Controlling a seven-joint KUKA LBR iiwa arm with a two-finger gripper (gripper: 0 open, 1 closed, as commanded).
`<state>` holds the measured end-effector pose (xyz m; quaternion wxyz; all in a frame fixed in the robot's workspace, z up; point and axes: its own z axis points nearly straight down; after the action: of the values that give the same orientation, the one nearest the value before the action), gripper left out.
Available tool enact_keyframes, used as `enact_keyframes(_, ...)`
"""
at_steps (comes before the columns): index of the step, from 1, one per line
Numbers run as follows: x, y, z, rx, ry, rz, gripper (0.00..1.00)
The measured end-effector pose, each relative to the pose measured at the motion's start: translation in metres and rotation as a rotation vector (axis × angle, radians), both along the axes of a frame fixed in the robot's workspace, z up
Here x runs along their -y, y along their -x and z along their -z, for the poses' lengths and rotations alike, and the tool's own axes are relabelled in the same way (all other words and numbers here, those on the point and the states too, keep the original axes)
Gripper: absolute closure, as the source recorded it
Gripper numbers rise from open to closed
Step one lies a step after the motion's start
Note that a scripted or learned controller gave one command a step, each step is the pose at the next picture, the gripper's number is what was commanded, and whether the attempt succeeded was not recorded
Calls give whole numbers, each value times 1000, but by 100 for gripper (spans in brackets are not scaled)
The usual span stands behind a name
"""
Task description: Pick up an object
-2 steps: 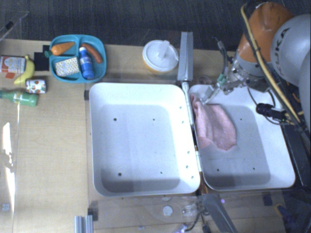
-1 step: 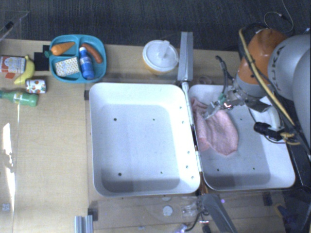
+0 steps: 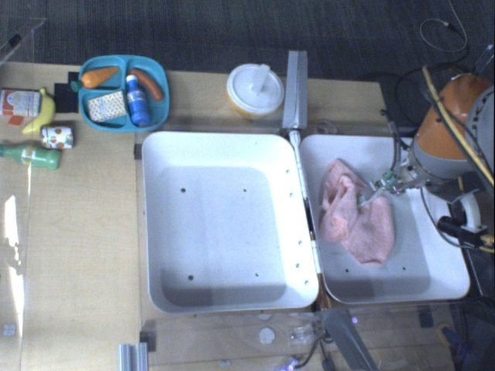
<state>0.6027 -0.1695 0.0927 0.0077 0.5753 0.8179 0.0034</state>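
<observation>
bench (image 3: 77,230): light wood
bins: left bin (image 3: 224,292) and right bin (image 3: 433,284), side by side, touching
back edge: blue tray (image 3: 158,91), lidded cup (image 3: 255,89)
left edge: banana (image 3: 42,113), can (image 3: 57,137), green bottle (image 3: 32,156)

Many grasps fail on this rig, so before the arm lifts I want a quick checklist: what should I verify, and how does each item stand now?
1. Target in reach: pink cloth lies in the right bin: ok.
2. Gripper over the cloth's upper right part: ok.
3. Cloth actually gripped: cannot tell.
4. Cloth lying flat: not ok, bunched and folded.
5. Cloth away from the divider between the bins: not ok, its left edge lies close.
</observation>
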Motion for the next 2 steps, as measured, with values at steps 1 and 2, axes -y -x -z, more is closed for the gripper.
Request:
enact_keyframes(1, -60, -1, 0, 3, 1, -97, 0)
enact_keyframes(2, -26, -24, -53, -10, -1, -102, 0)
